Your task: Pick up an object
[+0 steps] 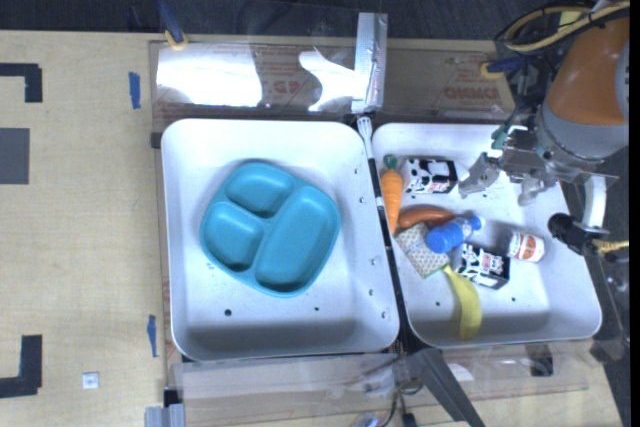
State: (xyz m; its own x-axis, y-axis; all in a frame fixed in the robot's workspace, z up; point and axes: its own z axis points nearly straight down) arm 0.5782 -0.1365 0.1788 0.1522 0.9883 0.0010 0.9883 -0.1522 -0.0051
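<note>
Gripper (508,167) hangs over the right bin (575,320), grasping nothing; whether it is parted, I cannot tell. Just below it lies the small bottle (527,247), likely light, stiff and slick; grasp across its middle.

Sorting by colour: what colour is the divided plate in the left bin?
Turquoise blue, a plain divided plate, seen in the camera view.

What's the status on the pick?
End effector above right bin, far side, nothing visibly held. Carrot, banana, blue bottle lie in bin. Blue divided plate in left bin.
</note>
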